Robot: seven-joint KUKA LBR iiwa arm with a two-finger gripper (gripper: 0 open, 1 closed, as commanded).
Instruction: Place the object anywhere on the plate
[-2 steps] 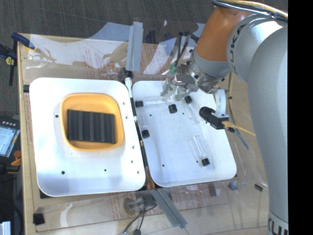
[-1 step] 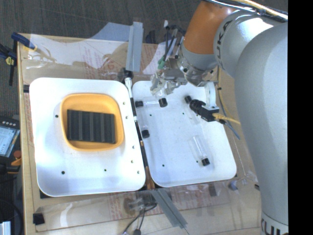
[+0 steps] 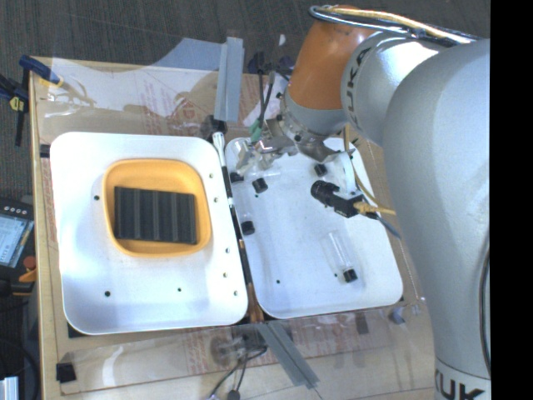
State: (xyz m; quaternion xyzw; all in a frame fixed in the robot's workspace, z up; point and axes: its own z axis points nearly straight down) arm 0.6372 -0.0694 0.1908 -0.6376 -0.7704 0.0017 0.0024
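A yellow plate (image 3: 156,176) with a dark ribbed middle lies in the left white bin (image 3: 83,282). The right white bin (image 3: 291,290) holds a clear tube with a black cap (image 3: 340,257) near its front right. A small black piece (image 3: 259,185) lies near the bin's back left, and another (image 3: 246,227) sits by the left wall. My gripper (image 3: 254,150) hangs low over the back left corner of the right bin, just above the first black piece. Nothing shows held in it.
The grey arm with its orange band (image 3: 321,65) fills the right side and overhangs the right bin's back. A black plug on a yellow lead (image 3: 335,197) hangs over that bin. A grey bar (image 3: 228,77) stands behind the bins. A raised rim (image 3: 236,232) divides them.
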